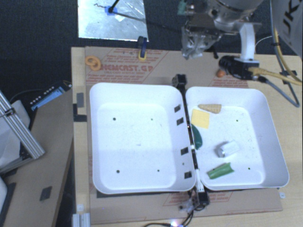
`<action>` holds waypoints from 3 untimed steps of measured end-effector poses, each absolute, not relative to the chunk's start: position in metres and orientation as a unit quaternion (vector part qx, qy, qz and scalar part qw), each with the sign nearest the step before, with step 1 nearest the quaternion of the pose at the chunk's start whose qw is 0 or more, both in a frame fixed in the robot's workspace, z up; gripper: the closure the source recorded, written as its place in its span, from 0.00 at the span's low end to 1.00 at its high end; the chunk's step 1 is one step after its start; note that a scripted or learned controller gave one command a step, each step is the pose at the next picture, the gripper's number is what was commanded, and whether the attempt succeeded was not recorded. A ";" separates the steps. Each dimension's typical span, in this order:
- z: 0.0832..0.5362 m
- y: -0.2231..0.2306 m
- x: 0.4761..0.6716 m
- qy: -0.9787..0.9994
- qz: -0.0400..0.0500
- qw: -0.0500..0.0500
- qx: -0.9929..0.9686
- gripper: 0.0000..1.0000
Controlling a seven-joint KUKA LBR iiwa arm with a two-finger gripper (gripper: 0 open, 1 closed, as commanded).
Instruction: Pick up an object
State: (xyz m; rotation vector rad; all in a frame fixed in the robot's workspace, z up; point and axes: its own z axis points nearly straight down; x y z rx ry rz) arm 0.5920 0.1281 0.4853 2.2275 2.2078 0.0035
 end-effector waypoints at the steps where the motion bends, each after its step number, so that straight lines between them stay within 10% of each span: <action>1: 0.502 0.055 0.618 0.705 0.002 0.002 0.709 1.00; 2: 0.537 0.080 0.657 0.709 0.003 0.003 0.705 1.00; 3: 0.417 0.122 0.607 0.710 -0.005 -0.005 0.704 1.00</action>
